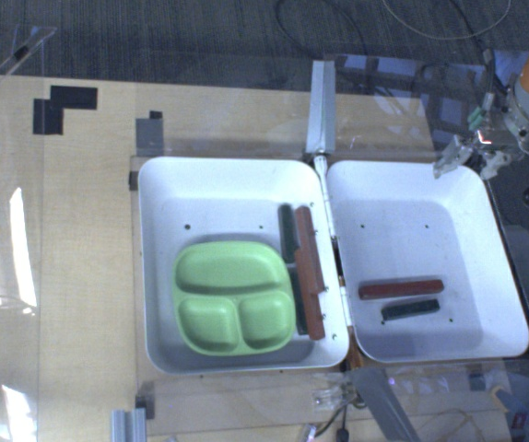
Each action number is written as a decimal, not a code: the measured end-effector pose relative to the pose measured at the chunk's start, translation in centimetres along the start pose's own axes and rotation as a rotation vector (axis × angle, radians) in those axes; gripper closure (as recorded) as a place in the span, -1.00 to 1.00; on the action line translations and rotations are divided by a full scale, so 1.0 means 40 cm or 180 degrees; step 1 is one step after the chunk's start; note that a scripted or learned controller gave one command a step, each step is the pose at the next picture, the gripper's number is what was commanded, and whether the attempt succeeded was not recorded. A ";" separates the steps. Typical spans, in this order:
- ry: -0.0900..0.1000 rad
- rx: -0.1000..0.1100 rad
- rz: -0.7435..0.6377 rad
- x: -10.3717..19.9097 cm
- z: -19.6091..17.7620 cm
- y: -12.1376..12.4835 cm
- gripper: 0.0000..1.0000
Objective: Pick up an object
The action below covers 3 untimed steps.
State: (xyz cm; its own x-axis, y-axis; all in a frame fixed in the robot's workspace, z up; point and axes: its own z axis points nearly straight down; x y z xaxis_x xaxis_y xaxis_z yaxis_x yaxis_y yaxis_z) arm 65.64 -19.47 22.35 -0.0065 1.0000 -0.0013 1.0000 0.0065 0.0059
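Note:
My gripper (472, 162) hangs over the far right corner of the right bin (486, 339), open, with nothing between its fingers. Near that bin's front lie a brown stick (400, 289) and, just in front of it, a shorter dark green stick (409, 309). The left bin (154, 247) holds a light green divided plate (232, 295). Beside the plate, along the bin's right wall, lie a long brown stick (309, 273) and a dark green stick (289, 247). The gripper is well away from all of them.
A metal divider post (321, 109) stands between the bins at the back. Cables (430, 12) trail over the dark floor behind the bench. The wooden bench top (52, 247) stretches to the left of the bins.

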 end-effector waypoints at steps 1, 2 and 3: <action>-0.0001 0.0002 -0.0026 -0.025 0.106 -0.155 -1.00; 0.0000 0.0002 -0.0172 -0.024 0.272 -0.285 -1.00; -0.0008 -0.0026 -0.0343 0.082 0.332 -0.320 -1.00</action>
State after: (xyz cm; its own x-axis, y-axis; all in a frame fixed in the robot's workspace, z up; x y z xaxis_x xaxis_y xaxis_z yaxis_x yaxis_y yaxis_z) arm 52.88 -16.27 8.97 -0.1139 0.9935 -0.0049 0.9934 0.1140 0.0137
